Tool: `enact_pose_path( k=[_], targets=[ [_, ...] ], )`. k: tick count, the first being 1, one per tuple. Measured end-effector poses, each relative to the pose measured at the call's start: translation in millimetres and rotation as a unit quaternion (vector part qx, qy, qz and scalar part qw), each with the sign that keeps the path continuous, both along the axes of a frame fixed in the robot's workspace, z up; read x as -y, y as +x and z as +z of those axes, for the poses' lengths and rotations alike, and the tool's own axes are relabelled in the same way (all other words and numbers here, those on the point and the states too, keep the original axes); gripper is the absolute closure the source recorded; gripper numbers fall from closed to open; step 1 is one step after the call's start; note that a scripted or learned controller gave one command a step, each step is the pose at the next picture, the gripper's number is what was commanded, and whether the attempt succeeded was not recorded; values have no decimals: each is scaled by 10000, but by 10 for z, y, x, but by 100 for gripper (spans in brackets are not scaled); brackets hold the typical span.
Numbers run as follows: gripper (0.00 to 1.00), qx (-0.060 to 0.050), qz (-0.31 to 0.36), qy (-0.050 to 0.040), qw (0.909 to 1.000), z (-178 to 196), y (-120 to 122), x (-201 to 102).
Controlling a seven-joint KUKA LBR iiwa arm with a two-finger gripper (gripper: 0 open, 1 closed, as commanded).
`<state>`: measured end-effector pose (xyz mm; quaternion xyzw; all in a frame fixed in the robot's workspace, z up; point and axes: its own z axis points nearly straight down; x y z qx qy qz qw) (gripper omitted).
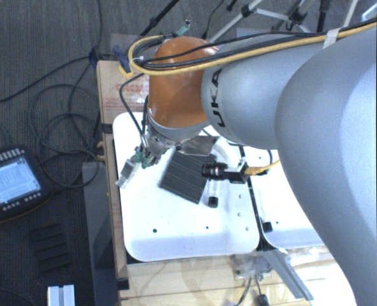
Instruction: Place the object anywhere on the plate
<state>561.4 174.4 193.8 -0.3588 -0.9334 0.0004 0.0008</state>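
Observation:
My arm's orange band (175,81) and grey wrist hang over the back of the left bin (175,234). Below the wrist, the gripper (184,178) shows as a dark ribbed block low over the bin's middle, tilted. Its fingertips are hidden beneath it. A small black thing (211,201) shows just right of and below the block, against the white floor; what it is cannot be told. The arm hides whatever lies beneath it.
The left bin's front half is bare white floor with a few small dark dots. The grey arm covers most of the right bin (290,234). Beyond the bench's left edge (108,190), a handheld controller (9,183) and cables lie on the floor.

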Motion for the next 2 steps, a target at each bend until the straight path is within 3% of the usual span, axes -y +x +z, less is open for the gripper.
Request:
enact_pose_path(
  k=[1, 2],
  targets=[
    [0, 55, 2688, 6, 9632, -228, 669, -424],
    [0, 12, 1463, 12, 9892, -622, 914, -593]
  ],
)
